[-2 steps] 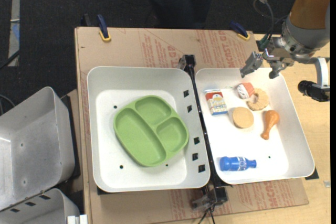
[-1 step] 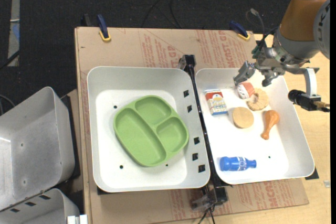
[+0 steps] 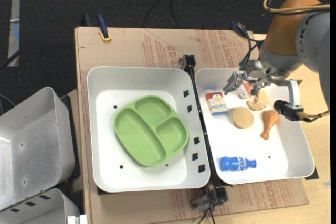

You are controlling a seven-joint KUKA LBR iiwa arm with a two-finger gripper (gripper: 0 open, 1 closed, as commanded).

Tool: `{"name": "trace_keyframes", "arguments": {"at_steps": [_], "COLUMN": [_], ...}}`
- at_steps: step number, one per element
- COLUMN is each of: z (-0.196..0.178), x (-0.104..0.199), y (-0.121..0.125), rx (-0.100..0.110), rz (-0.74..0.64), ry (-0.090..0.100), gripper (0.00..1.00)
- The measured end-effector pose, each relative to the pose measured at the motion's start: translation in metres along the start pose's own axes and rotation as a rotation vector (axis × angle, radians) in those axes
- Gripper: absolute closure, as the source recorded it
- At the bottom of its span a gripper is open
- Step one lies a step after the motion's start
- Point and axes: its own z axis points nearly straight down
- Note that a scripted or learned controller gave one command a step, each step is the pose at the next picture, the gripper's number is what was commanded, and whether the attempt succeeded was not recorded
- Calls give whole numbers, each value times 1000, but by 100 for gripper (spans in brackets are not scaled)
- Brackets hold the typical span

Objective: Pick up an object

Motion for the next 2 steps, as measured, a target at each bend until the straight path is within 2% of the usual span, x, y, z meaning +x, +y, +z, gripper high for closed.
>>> {"name": "trace_keyframes", "arguments": {"at_steps": [1,2], "z": [45,32], "x": [1,1], "y": [-7,-5], "rx": [0,-6], "rz": [4,4], "ry": [0,-1], "gripper": [0,100]}}
